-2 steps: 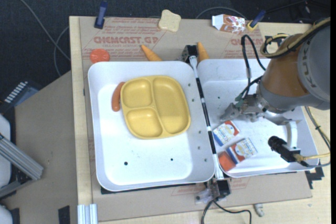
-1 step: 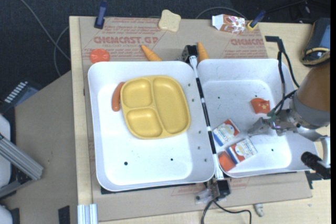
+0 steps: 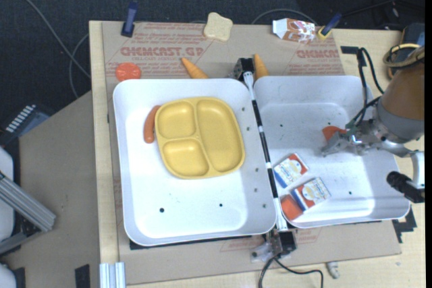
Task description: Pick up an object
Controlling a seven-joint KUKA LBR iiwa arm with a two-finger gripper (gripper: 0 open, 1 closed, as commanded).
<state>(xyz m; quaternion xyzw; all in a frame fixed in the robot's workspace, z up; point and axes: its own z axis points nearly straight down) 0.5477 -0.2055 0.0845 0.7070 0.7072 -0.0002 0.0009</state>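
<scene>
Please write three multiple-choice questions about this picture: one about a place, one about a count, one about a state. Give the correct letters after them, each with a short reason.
1. Where does the yellow divided plate lie?
A. in the left bin
B. in the right bin
C. on the cardboard behind the bins

2. How many compartments does the plate have?
A. two
B. three
C. five

3. How do the two small cartons in the right bin lie?
A. stacked one on the other
B. standing upright on end
C. flat, side by side

Answers: 1 A, the plate rests on the left bin floor beside a red sausage. 2 B, its ridges mark two upper sections and one lower. 3 C, both show their printed faces upward near the bin's front left corner.
</scene>
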